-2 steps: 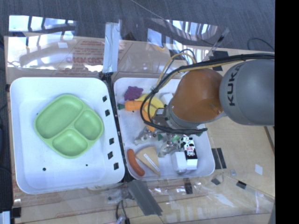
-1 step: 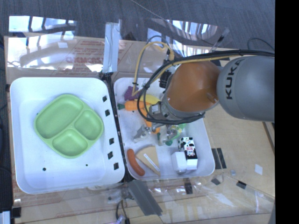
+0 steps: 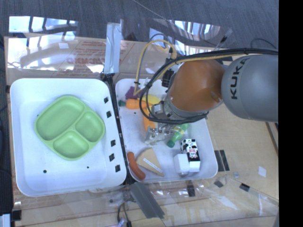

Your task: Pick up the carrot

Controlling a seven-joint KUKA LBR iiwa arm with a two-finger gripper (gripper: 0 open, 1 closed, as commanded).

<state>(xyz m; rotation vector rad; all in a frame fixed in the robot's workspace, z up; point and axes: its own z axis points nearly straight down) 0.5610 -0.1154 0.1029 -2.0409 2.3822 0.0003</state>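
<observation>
Two white bins side by side on the bench. In the left bin (image 3: pixel 28 174), a green plate (image 3: pixel 70 126) with three wells, near the middle.

Over the right bin (image 3: pixel 208 167), the arm (image 3: pixel 246 86), reaching in from the right, its orange band (image 3: pixel 196 86) covering the bin's upper middle. Below the band, the gripper (image 3: pixel 158 135), low over the bin's centre, pointing down among the toys. Cannot tell how far open it stands, nor whether anything sits in it: too small and cluttered to read.

Carrot (image 3: pixel 133 104) in the right bin's upper left corner, lying on the floor close to the left wall, apart from the gripper and above it in the view. Just beside it, toward the top, a purple piece (image 3: pixel 129 94); to its right, a yellow piece (image 3: pixel 152 100), partly under the arm.

Right beside the gripper, a green piece (image 3: pixel 177 135). Lower right, a cow-patterned carton (image 3: pixel 191 149) touching a white block (image 3: pixel 181 163). Lower left, a cheese wedge (image 3: pixel 150 161), and next to it a sausage (image 3: pixel 136 166) along the left wall.
</observation>
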